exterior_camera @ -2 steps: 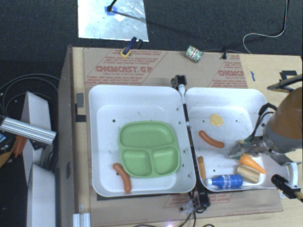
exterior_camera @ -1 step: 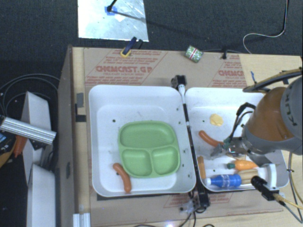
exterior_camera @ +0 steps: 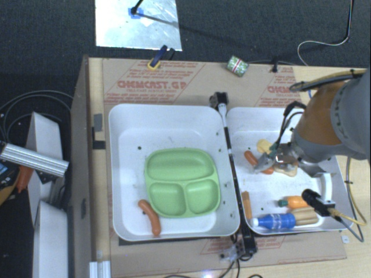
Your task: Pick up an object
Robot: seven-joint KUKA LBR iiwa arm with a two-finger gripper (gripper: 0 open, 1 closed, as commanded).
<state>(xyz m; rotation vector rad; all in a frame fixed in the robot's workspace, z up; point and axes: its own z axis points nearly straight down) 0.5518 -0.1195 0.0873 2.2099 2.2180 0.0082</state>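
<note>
Fingers (exterior_camera: 268, 163) touching orange sausage (exterior_camera: 250, 158)

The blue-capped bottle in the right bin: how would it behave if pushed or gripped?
The bottle lies on its side and looks round, so it would probably roll. It looks like smooth plastic, likely light and somewhat slippery. The bin wall beside it may stop it.

Arm (exterior_camera: 330, 120) reaching from right, tool (exterior_camera: 268, 163) lowered
</note>
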